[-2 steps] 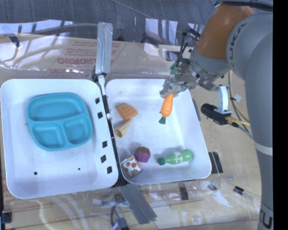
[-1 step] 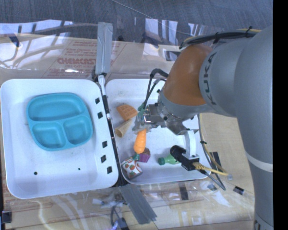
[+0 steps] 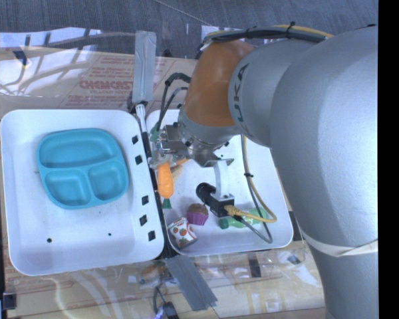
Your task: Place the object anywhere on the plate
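Placement not yet made: plate point(image 3: 83, 167) in left bin point(image 3: 26, 244) lay bare; carrot point(image 3: 165, 180), the likely object, lay in right bin point(image 3: 216, 244) by its left wall, gripper point(image 3: 167, 154) at its top end, open or closed impossible to tell.

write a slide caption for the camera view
KUKA arm over the right bin beside an orange carrot; blue plate sits in the left bin

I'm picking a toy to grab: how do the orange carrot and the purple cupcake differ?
The orange carrot is long and slim; the purple cupcake is short and round. The carrot lies against the divider; the cupcake sits further in. Both are in the right bin.
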You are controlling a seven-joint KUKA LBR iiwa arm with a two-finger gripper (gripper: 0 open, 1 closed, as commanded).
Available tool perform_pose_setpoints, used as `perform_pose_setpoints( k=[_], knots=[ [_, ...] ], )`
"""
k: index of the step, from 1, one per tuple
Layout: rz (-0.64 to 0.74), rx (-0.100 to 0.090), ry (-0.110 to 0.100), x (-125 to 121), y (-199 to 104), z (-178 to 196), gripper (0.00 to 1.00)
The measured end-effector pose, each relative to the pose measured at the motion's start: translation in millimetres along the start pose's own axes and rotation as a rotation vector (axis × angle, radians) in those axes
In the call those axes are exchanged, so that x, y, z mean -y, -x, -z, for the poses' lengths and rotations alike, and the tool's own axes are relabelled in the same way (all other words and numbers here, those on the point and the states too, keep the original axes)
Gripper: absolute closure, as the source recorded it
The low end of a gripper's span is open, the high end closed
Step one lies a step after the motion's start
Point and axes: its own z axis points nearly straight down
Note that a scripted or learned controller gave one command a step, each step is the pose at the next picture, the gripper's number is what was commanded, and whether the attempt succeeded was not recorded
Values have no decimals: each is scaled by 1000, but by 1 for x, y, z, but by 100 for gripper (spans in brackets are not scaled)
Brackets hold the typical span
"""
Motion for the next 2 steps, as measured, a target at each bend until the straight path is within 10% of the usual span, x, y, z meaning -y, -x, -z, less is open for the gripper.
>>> perform_pose_setpoints(
  k=[1, 2],
  knots=[
    [-1, -1, 1, -27, -73, 13, 100],
    [-3, 0, 0, -27, -71, 12, 0]
  ],
)
